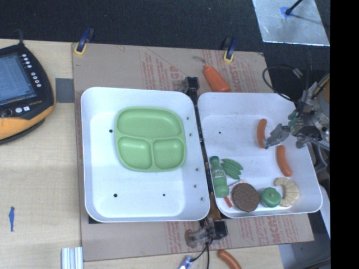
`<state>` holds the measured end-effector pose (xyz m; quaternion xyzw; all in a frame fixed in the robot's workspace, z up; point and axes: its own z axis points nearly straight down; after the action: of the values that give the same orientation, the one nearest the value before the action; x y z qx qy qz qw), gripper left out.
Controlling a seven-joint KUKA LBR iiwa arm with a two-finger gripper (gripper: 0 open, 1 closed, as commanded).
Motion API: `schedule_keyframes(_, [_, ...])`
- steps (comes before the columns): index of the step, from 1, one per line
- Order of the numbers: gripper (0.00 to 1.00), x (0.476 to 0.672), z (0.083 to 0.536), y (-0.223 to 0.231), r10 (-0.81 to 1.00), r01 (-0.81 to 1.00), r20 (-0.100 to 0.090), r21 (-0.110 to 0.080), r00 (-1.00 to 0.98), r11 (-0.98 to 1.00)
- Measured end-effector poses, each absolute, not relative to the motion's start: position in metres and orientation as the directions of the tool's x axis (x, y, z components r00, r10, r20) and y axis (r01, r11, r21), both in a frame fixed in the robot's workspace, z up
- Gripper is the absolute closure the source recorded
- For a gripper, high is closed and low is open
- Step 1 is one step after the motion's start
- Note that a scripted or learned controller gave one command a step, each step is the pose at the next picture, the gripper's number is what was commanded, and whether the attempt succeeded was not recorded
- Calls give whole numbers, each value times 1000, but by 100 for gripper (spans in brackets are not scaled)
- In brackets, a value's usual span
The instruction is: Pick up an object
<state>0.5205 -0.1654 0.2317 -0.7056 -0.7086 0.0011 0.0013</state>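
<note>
Hovering over the right bin [314,206] near its right wall: end effector [287,132], fingers spread, nothing between them, one fingertip close beside the upper sausage [261,132]. Second sausage [282,159] just below and to the right, well clear of the other toys, so probably the easier of the two to straddle. Crowded along the bin's lower edge: brown cookie [245,197], green round piece [271,197], pale curved pastry [289,190], with green leaves [230,165] and a small bottle [219,178] against the left wall, likely too packed for a clean pinch. Left bin [101,206] carrying a green divided plate [150,138]. Carrot [216,78] lying out on the counter [33,206], beyond the bins. Nothing lifted yet.
</note>
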Motion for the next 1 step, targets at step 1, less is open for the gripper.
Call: schedule_keyframes(1, [0, 544, 94, -210, 1000, 1000, 0, -7, -5, 5])
